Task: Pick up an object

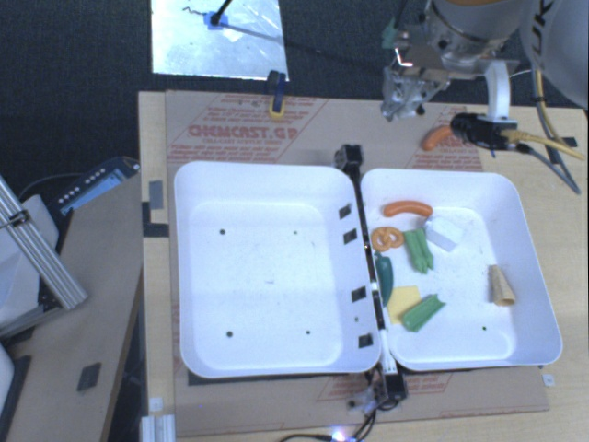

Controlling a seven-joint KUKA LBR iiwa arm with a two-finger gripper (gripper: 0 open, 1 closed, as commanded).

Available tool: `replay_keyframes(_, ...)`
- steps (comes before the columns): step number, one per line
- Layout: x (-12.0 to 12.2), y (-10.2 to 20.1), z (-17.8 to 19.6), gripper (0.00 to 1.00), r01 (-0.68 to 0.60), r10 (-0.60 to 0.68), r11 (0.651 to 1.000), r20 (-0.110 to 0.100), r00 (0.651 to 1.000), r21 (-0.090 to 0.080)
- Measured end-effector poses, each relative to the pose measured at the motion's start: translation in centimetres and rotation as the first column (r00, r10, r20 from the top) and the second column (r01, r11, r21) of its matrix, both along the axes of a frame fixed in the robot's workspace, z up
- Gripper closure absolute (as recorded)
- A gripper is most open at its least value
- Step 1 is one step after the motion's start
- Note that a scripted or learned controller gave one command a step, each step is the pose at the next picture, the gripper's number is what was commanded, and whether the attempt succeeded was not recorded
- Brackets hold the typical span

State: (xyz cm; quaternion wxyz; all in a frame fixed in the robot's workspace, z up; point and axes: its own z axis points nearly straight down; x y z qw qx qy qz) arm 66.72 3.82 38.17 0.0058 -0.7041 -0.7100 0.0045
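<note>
Observed from the near edge of the bench: two white bins sit side by side, the left bin (267,274) and the right bin (474,334), touching along their shared wall.

All candidate objects lie in the right bin, clock positions taken from its centre:
- Bright green piece (423,312) at 8 o'clock, touching a yellow piece (402,301) just beside it.
- Tan cone-shaped piece (502,285) at 4 o'clock, apart from the rest.
- Dark green pepper (383,273) at 9 o'clock, close to the dividing wall.
- Green bundle (419,250) at 10 o'clock, with an orange pretzel (387,238) just beside it.
- White block (444,236) at 12 o'clock, touching the green bundle.
- Orange sausage (407,209) at 11 o'clock, nearest the far wall.

Beyond the far rim, a small orange item (435,139) lies on the cardboard sheet (239,132) at 12 o'clock.

The gripper (402,102) hangs above the cardboard at 11 o'clock, outside both bins, well apart from every object. Whether it is spread or closed cannot be told; nothing is seen in it.
</note>
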Motion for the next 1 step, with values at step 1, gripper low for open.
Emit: replay_keyframes(1, -1.63, 8.37, 6.41, 1.0, -0.004, 0.004, 1.0, 0.022, 1.0, 0.003)
